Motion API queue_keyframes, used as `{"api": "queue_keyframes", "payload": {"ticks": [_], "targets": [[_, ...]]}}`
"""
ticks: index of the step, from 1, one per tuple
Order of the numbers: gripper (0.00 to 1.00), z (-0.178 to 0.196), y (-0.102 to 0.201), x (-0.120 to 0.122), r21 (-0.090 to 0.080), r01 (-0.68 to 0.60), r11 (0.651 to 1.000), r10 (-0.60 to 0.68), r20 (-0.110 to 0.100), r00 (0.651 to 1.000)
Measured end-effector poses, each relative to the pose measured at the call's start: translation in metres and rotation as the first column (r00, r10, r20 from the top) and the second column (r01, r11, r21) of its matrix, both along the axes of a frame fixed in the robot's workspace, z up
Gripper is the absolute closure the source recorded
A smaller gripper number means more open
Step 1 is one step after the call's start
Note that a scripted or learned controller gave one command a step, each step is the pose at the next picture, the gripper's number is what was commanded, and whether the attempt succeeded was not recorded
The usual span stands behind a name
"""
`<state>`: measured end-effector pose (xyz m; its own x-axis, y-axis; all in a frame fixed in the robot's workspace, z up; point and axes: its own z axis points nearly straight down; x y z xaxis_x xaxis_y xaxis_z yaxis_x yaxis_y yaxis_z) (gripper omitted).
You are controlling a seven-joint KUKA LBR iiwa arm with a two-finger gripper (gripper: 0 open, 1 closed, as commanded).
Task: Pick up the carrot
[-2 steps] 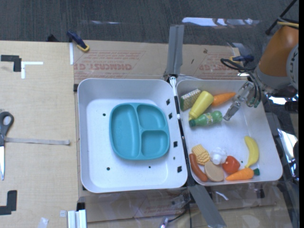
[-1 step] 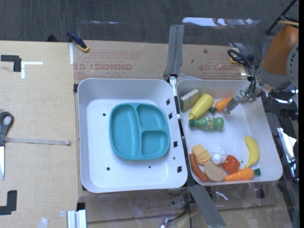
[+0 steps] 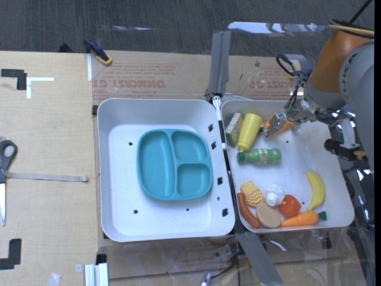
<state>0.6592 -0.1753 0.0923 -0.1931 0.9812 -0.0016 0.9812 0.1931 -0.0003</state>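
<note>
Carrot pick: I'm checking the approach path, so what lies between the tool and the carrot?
In the camera view, bare white bin floor separates the tool from the carrot; the banana lies just right of that line.

The only lettering stands on the flattened cardboard sheet (image 3: 152,76) that lies on the surface beyond the two white bins. It is red print, upside down and mirrored from this view, so it cannot be read with any certainty; one strip runs behind the left bin (image 3: 113,177), and another short strip shows on the cardboard (image 3: 262,79) behind the right bin (image 3: 339,213). The green bottle (image 3: 259,155) in the right bin bears a pale label, too small to read.
</note>
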Motion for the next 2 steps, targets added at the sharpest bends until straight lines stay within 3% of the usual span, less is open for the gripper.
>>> {"api": "queue_keyframes", "payload": {"ticks": [1,2], "targets": [[0.00,-0.001,-0.031,0.000,0.011,0.398,0.917,-0.398,-0.024,0.917],[0.00,0.072,-0.040,0.001,0.000,0.393,0.920,-0.393,0.003,0.920]]}}
